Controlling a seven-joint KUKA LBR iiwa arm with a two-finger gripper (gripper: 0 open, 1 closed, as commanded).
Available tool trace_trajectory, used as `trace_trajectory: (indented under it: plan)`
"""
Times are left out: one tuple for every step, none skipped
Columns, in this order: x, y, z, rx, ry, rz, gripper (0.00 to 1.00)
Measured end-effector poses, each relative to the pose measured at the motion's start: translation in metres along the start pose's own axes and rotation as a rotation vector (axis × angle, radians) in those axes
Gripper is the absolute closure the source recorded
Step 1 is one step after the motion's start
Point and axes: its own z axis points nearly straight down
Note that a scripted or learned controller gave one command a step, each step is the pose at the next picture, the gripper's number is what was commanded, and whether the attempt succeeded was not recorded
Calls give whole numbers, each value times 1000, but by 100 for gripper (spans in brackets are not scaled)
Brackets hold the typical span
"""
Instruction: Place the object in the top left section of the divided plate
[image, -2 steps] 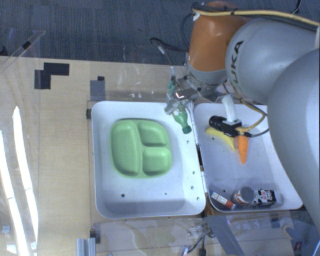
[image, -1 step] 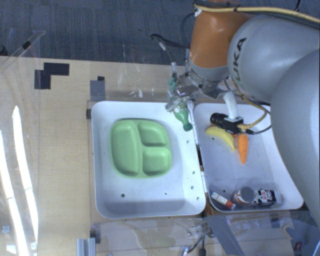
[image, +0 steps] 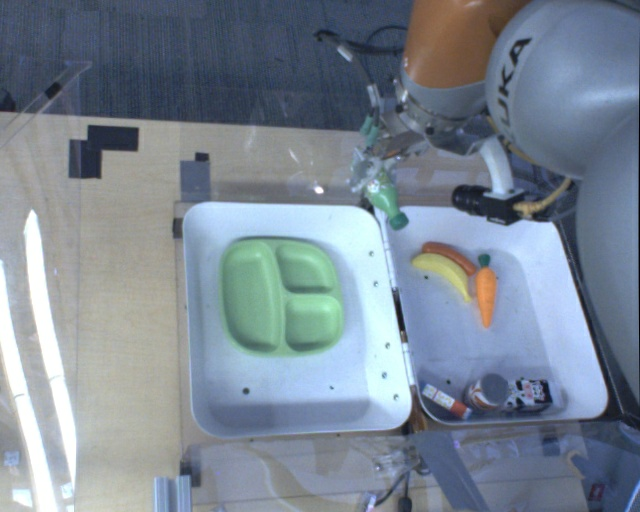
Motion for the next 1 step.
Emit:
trace_trajectory:
  plan:
    - [46, 21, 11, 2, 1, 130, 100]
